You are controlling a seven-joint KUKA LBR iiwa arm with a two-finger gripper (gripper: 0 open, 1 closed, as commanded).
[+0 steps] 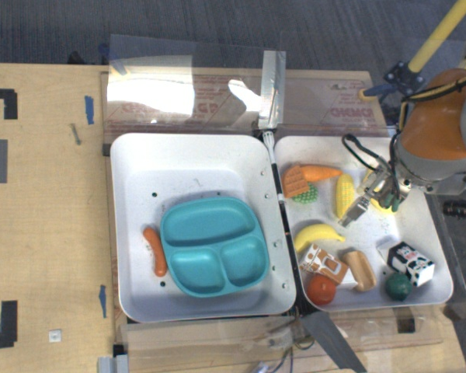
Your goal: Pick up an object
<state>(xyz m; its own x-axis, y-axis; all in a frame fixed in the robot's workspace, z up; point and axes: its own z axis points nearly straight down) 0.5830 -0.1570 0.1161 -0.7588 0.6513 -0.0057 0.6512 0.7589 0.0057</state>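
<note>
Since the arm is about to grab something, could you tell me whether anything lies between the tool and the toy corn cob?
Nothing visible does. The tool hangs in the right bin, with the corn cob right beside it on its left. The banana and carrot lie off that line.

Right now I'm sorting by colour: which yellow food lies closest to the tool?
The corn cob, just left of the tool; the banana lies lower, by the carton.

- A wooden bench (pixel 39 231) carries two shallow white bins side by side.
- The left bin (pixel 140 158) sits near the bench's middle; the right bin (pixel 435 239) touches it along one edge.
- Black tape marks (pixel 4 103) and blue tape bits (pixel 89 109) lie on the bare wood at left.
- A clear sheet (pixel 179 99) lies behind the bins.
</note>
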